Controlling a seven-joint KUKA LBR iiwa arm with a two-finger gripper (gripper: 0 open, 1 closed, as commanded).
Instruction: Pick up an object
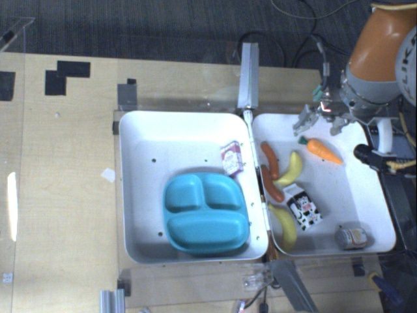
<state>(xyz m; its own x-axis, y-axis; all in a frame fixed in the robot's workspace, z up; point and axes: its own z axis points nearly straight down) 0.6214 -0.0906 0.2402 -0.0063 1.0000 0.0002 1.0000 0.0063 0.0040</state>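
Two shallow white bins sit side by side on the desk: the left bin (133, 175) and the right bin (365, 194). The left bin holds two things: one blue divided tray (205, 212) and one small snack packet (231, 157). The right bin holds seven: two bananas (293, 168) (285, 223), two sausages (270, 159) (272, 188), one carrot (324, 150), one black-and-white patterned box (303, 209) and one small grey can (352, 238).

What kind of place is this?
Probably a robotics lab's grasping test bench: an arm reaches over two white bins of toy food like a carrot, with loose cables behind.
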